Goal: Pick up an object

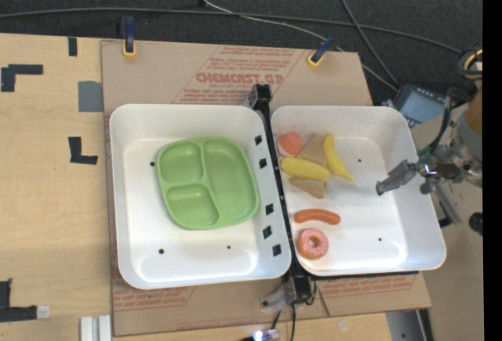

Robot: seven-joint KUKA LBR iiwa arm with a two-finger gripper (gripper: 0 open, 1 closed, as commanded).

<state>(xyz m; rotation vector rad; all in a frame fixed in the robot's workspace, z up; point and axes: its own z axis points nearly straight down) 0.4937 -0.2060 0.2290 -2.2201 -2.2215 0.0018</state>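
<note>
The right bin (392, 249) holds several toy foods. A red-orange round piece (290, 143) lies at its back left, beside a brown bread slice (316, 150). Two yellow bananas (305, 168) (337, 157) rest on and next to the bread. An orange sausage (317, 216) and a pink donut (313, 243) lie nearer the front left. My gripper (401, 176) hangs over the right side of this bin, well right of the bananas, with nothing seen in it. The arm comes in over the bin's right rim.
The left bin (133, 253) carries a green divided plate (208, 181). A black divider (271, 183) runs between the bins. Cardboard lies under both bins, held by clamps (128, 44) at the back. Cables cross the dark floor behind.
</note>
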